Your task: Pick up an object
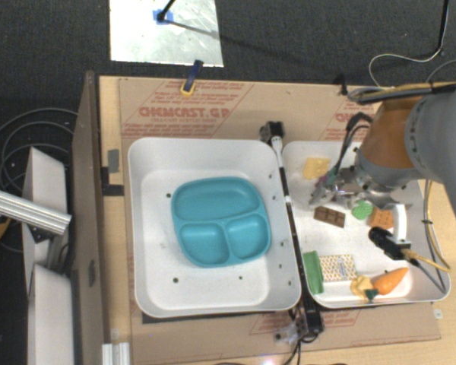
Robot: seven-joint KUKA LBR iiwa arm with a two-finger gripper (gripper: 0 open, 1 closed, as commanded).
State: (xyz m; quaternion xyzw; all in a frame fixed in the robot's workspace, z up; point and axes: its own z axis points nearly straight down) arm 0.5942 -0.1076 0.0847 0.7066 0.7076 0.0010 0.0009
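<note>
Overhead: arm low in the right bin, nothing lifted

Seemingly early in the pick: the gripper (336, 189) hangs low in the right bin (433, 284), over its upper half; whether its jaws are open or closed cannot be told. Nearest lies a brown bar (329, 216), flat and dark, just below the gripper. Grasp and lift remain to be done. A blue tray (220, 220) sits in the left bin (148, 204)

The grey KUKA arm (433, 131) reaches in from the right at the upper right, its orange band (387, 135) just above the wrist. The wrist angles down and leftward, ending in the dark two-finger gripper (336, 188), held low.
</note>
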